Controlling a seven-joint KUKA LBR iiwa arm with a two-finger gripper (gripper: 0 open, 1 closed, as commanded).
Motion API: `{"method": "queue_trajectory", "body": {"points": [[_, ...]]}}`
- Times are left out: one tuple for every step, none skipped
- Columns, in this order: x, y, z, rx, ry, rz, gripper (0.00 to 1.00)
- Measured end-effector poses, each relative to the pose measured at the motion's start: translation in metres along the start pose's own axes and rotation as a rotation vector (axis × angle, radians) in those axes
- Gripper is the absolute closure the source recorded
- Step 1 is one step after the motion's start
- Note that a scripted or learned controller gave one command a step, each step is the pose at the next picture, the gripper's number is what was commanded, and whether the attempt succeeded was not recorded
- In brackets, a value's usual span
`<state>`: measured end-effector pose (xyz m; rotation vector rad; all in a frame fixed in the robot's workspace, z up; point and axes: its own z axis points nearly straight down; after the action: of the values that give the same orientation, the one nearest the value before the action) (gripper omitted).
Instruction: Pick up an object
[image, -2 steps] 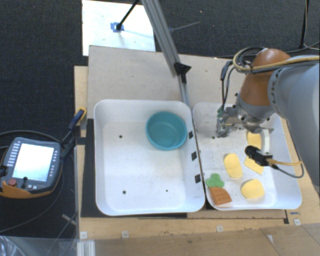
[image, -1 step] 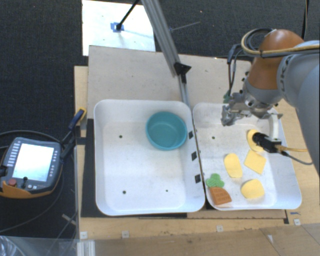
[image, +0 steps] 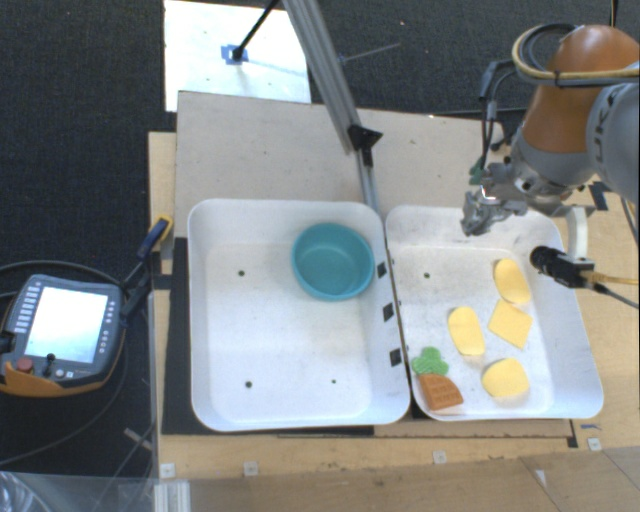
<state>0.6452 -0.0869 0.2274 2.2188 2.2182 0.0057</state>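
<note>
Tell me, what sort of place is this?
Probably a robotics lab test bench: a grey and orange robot arm reaches over two shallow white plastic bins, and a handheld control pendant with a screen lies beside them.

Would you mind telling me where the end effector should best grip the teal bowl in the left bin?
Probably the teal bowl at its rim, coming straight down, one finger inside and one outside. It sits upright and open, and its body looks too wide to span. The near rim is likely safest, being farther from the bin wall.
</note>
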Motion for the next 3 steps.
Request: {"method": "queue_trajectory", "body": {"points": [[0.0,0.001,-0.05,0.001,0.0,-0.001,1.0],[0.046,0.004,-0.047,0.005,0.001,-0.004,1.0],[0.1,-0.004,-0.025,0.006,0.001,-0.005,1.0]]}}
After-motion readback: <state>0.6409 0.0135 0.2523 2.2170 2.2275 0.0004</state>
